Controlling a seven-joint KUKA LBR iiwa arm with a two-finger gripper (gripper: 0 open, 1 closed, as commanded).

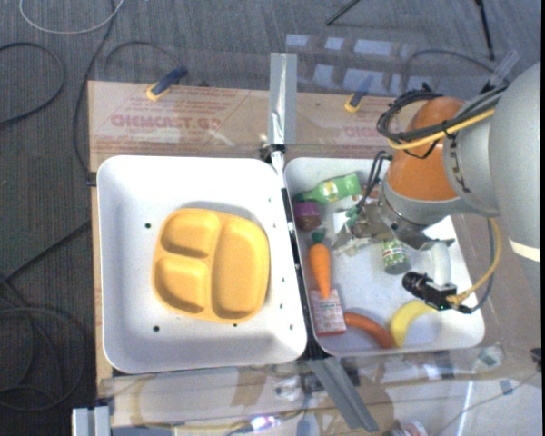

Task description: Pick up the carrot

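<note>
Two bins (118,243) viewed from above; arm at right of frame.
Carrot (320,266) is seen lying at left side of right bin, green top upward. Gripper (361,221) is placed just right of it, apart; grip state cannot be told.

— What colours sit in the bins (118,271)?
— Both bins are white. The left one bears a yellow tray (213,263). In the right, the carrot (320,269) is orange with a green top, beside a light green bottle (336,189) and a dark purple piece (307,214).
— And lower down?
— A red packet (327,316), an orange-red sausage (367,327), a yellow banana (407,320).
— The arm (504,153)?
— Grey, with an orange band.
</note>
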